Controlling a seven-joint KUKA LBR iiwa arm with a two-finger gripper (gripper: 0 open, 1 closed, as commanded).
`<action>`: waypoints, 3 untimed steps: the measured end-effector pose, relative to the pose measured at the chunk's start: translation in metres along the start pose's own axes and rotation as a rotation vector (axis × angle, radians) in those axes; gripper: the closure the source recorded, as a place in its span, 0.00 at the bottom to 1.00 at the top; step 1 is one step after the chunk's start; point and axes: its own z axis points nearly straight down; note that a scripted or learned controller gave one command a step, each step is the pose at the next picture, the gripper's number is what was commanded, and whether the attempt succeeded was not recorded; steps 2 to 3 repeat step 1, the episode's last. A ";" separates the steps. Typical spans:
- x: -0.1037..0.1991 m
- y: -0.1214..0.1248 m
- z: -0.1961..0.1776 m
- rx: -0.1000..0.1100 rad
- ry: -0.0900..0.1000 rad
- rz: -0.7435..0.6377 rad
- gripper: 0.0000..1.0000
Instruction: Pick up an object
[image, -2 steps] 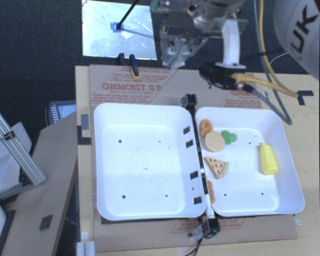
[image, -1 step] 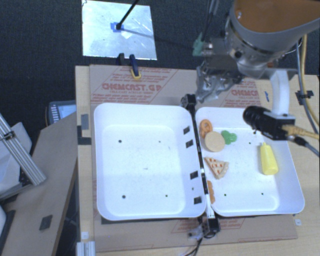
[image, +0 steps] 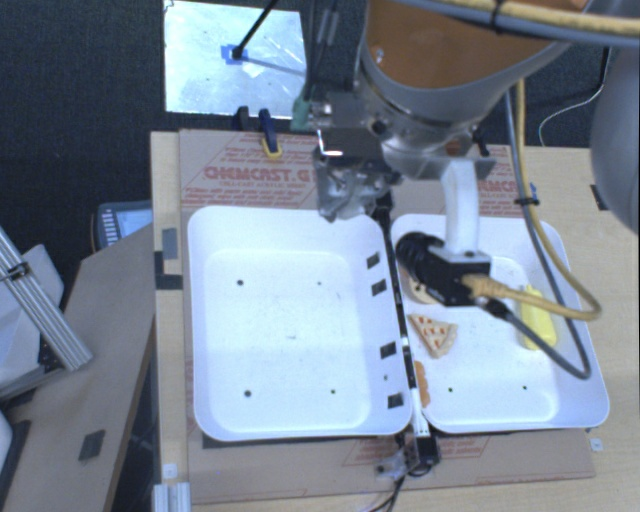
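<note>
Starting at the left, we see a strip of the pale counter (image: 170, 350) beside the left bin (image: 285, 330). Under that bin lies a brown cardboard sheet (image: 215, 180) printed in red. Behind the left bin's back rim we can read "CHEMCAST" on it, followed by what looks like a G. The smaller red lines beneath are too fine for us to read. A clamp (image: 268, 135) with blue and yellow parts sits on the sheet's back edge, behind the left bin.

The gripper (image: 342, 205) hangs over the left bin's back right corner. It is blurred, and we see nothing in it. We cannot tell whether the jaws are spread or pressed together. Above it the arm (image: 450, 45) shows its orange band.

The right bin (image: 500, 395) stands against the left bin's right wall, and the things to pick lie in it. A toy pizza slice (image: 433, 334) lies flat just right of the left bin's right wall, about level with that bin's middle. A small orange-brown piece (image: 421, 384) rests nearer the front, close to the same wall. A yellow piece (image: 537, 318) lies farthest from the left bin, near the right bin's outer wall.
</note>
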 end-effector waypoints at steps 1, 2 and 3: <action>0.012 0.000 0.205 0.014 -0.009 0.009 1.00; 0.012 0.000 0.205 0.014 -0.009 0.009 1.00; 0.012 0.000 0.205 0.014 -0.009 0.009 1.00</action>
